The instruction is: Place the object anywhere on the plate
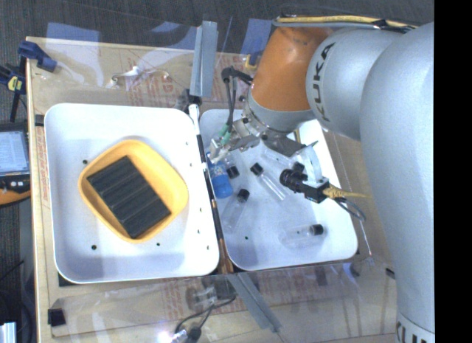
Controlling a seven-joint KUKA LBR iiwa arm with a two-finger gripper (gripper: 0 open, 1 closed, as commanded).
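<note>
Plainly, the letters "KUKA" run down the grey arm (383, 113) beside its orange band, and faint reddish print on the desk (110, 301) is too small to read. The claw (221, 148) sits low over the right bin (295, 257) by its left wall; whether it is apart or together I cannot tell. A small blue object (221, 185) lies just below it against that wall, near scattered clear vials, while the yellow plate (171, 186) with its dark ribbed pad lies in the left bin (74, 124), white floor open around it.

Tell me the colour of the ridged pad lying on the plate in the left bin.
Dark grey to black ridged pad, seen in the camera view.
</note>
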